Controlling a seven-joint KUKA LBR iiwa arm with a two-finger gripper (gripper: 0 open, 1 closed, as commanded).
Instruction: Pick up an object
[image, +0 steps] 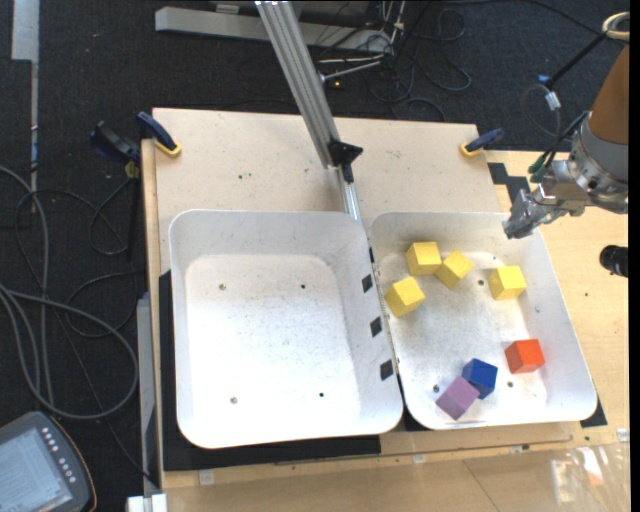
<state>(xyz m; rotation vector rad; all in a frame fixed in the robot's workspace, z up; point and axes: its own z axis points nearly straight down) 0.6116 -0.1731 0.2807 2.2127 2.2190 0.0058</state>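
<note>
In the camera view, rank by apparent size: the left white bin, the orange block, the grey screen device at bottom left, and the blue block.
1. left white bin, by far the largest
2. grey screen device, though cut off by the frame edge
3. orange block and blue block: too alike to rank

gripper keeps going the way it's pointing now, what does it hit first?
The gripper points down and left, at the upper right corner of the right-hand shallow white bin. It would likely meet the bin's rim or floor there first; the nearest yellow cube sits lower. Depth is unclear.
</note>
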